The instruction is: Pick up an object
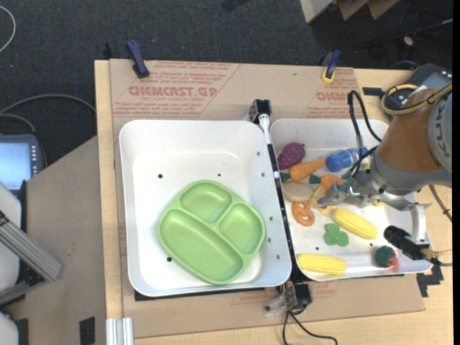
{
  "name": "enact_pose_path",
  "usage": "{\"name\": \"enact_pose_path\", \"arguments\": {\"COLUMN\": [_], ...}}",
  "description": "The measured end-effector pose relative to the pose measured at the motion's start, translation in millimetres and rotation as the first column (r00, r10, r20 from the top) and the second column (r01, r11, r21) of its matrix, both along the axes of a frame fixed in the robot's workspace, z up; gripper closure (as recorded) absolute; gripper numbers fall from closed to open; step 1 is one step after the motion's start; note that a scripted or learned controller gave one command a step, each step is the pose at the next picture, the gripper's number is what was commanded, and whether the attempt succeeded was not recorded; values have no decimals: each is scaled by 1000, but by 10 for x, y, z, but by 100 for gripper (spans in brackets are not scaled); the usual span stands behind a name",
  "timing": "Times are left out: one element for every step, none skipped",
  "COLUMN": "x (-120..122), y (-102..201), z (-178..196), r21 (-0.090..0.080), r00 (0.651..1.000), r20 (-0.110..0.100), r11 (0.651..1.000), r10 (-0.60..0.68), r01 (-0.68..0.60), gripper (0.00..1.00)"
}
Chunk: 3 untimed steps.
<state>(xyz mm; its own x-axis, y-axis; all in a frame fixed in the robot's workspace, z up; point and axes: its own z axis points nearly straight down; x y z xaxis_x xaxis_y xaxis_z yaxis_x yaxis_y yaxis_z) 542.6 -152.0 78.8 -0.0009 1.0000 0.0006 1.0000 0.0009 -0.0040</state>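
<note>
Object candidates lie crowded in the right bin (363, 126): the gripper (336, 191) sits low among them, over the orange carrot (307, 169) and just beside the yellow corn (355, 223); whether it is open or has anything, cannot tell. Judgement: settle on a single item and close squarely, since neighbours like the pretzel (302, 213) crowd in. The green divided plate (210, 230) lies alone in the left bin (144, 149).

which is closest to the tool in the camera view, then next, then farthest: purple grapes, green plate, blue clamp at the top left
From the tool:
1. Purple grapes, in the right bin, up and to the left of it.
2. Green plate, in the left bin.
3. Blue clamp, on the board's far left edge.
</note>
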Motion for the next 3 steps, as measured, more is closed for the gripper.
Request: {"name": "enact_pose_path", "arguments": {"x": [739,998,1270], "y": [-294,-107,664], "z": [82,47,1136], "r21": [7,-1,0], "r00": [1000,998,1000], "r20": [8,-59,16], "r11": [1000,1000,1000], "r10": [4,-6,6], "r01": [-4,6,-6], "gripper": [0,0,0]}}
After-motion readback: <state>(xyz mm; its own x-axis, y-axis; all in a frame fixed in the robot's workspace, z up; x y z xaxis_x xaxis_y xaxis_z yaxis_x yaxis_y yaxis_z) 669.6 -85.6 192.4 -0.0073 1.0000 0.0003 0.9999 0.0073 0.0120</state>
